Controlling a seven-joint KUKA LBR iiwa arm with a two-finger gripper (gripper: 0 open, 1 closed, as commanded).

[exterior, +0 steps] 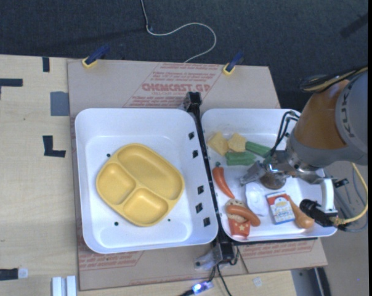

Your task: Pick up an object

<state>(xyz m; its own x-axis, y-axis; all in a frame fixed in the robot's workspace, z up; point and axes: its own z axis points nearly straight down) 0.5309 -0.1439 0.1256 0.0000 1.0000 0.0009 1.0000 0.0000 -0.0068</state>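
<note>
The right bin [289, 115] holds several small toy foods. Two yellow cheese pieces [226, 143] lie at its back left, with two green pieces [240, 158] just beside them. A red-orange pepper [221, 180] lies along the left wall. A hot dog [242, 213] and a red fries box [240, 227] sit at the front left. A white piece [255, 198], a red-and-white carton [278, 208] and an orange piece [300, 215] lie toward the front. My gripper [264, 173] hangs low over the bin's middle, right of the green pieces and above the white piece.
In the left bin [87, 125] rests a yellow divided plate [140, 183]. A black divider [201, 165] separates the bins. The grey arm with its orange band [324, 125] covers the right bin's back right. A cable [173, 29] runs behind the bench.
</note>
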